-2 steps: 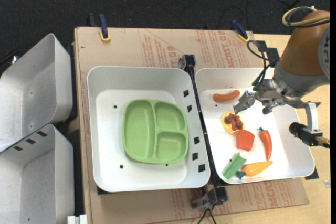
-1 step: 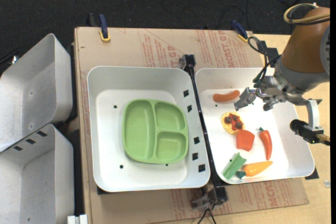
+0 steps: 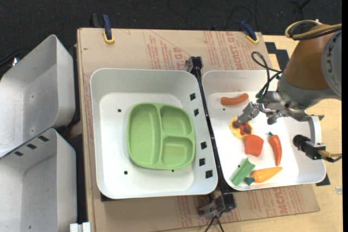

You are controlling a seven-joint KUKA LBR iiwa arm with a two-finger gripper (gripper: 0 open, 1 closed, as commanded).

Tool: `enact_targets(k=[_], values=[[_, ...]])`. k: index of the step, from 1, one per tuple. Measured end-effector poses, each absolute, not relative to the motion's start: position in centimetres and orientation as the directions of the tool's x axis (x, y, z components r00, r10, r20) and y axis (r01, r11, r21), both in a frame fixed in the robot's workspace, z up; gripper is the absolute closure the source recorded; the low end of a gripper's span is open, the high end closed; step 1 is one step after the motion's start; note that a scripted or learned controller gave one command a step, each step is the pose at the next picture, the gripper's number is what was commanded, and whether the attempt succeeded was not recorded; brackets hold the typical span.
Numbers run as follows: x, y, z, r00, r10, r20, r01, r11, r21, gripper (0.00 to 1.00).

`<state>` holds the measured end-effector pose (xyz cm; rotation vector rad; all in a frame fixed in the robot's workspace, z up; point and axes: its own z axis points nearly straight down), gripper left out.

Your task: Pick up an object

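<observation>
front of right bin: orange plastic carrot with a green toy veg beside it, untouched

mid: red toy block, red chili

gripper: fingers look spread, nothing between them, right over the small yellow-and-red toy

step: lining up the grab, I'd say

next: drop, then clamp

far: toy sausage
</observation>
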<state>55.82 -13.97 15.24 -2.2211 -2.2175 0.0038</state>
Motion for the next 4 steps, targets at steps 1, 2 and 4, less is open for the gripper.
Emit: enact_targets(k=[1, 2, 4], values=[[55.7, -13.9, 9.9, 0.001, 1.0, 0.001, 1.0, -0.001, -0.004, 0.0], [55.9, -14.0, 11.2, 0.002, 1.0, -0.001, 1.0, -0.002, 0.001, 1.0], [55.2, -14.3, 20.3, -0.002, 1.0, -0.001, 1.0, 0.002, 0.005, 1.0]])
